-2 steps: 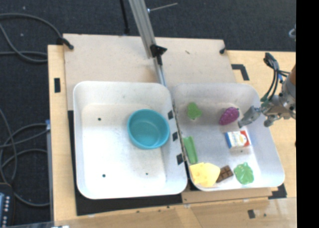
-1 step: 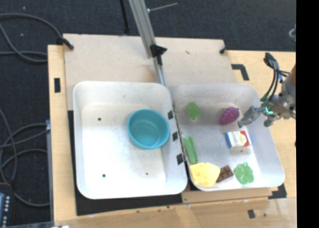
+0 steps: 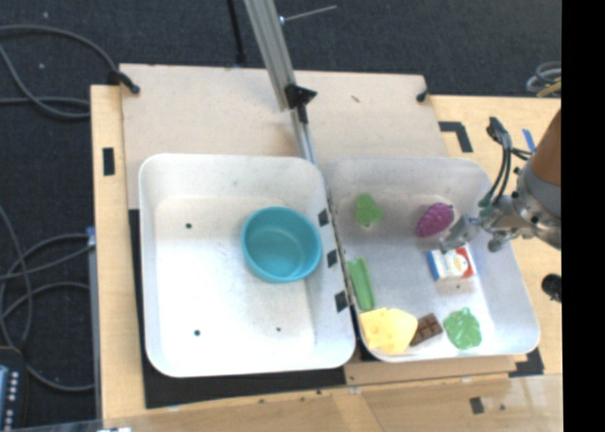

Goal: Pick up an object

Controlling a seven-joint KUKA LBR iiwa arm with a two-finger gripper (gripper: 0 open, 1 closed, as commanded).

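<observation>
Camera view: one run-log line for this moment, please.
hand: over right white bin, beside red-white-blue box | held: nothing visible | left white bin: round blue plastic bowl

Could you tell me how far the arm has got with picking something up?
Nothing looks lifted yet. The hand hangs over the right bin, beside the purple object and above the small carton. All items lie in the bins, so the grasp and lift remain.

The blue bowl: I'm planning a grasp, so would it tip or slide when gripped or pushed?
The bowl sits upright and looks wide and low, so it probably won't tip. It looks like smooth plastic on the smooth left bin, so a push would likely slide it.
</observation>
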